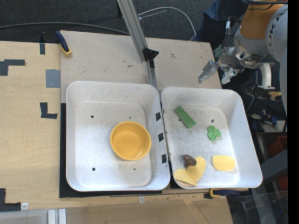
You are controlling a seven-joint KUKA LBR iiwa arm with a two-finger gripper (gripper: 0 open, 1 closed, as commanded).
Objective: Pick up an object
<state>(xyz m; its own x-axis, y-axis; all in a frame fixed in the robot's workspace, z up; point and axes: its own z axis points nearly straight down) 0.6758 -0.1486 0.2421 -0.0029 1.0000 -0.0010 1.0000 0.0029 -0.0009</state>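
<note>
At right, above the far rim of the right bin (243,101), the gripper (216,73) hangs with its fingers apart, holding nothing. Left bin (74,125) carries a yellow bowl (130,140), upright near its centre, with open floor all round. Right bin floor carries the rest: a green block (185,116), long axis running from far-left to near-right, well below the jaws; yellow pieces (191,171) at the near rim; a yellow disc (224,163); a green lump (214,133); a brown item (188,160) touching the yellow pieces.
</note>
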